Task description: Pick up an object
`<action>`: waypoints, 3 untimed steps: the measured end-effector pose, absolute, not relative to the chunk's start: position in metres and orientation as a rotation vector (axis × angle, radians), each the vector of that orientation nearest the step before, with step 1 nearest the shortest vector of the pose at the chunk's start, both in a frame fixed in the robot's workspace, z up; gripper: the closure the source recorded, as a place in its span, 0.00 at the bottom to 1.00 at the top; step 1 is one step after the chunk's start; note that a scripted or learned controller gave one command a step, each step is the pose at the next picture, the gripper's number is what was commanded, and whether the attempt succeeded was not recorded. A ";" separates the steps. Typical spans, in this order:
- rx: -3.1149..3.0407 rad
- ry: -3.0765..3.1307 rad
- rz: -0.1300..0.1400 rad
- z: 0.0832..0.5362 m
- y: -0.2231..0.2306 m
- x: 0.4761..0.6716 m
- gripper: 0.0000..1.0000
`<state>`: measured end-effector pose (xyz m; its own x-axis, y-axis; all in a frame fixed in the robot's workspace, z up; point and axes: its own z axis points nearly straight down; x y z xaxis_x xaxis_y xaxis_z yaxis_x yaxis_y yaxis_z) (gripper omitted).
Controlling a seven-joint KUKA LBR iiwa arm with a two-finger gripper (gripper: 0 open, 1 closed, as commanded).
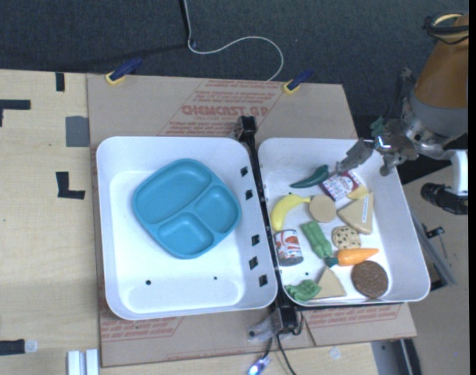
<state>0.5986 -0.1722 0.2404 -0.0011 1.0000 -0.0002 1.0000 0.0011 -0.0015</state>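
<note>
Fingers (pixel 376 156) of grey metal, spread unclear, poised above right bin (pixel 409 241), glossy red-labelled packet (pixel 338 186) just below, curved yellow banana (pixel 285 208), smooth blue sectioned plate (pixel 186 207) in left bin (pixel 112 209).

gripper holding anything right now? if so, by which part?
Nothing held. The gripper hovers open over the right bin's far corner, above the food toys.

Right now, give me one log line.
phase: approach | gripper: above right bin far edge, nothing held | nearest: red snack packet | blue tray: left bin
</note>
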 end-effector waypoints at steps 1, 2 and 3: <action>-2.224 -2.235 -0.014 0.379 -0.129 0.547 0.00; -2.215 -2.223 0.001 0.366 -0.091 0.481 0.00; -2.217 -2.225 0.001 0.376 -0.092 0.484 1.00</action>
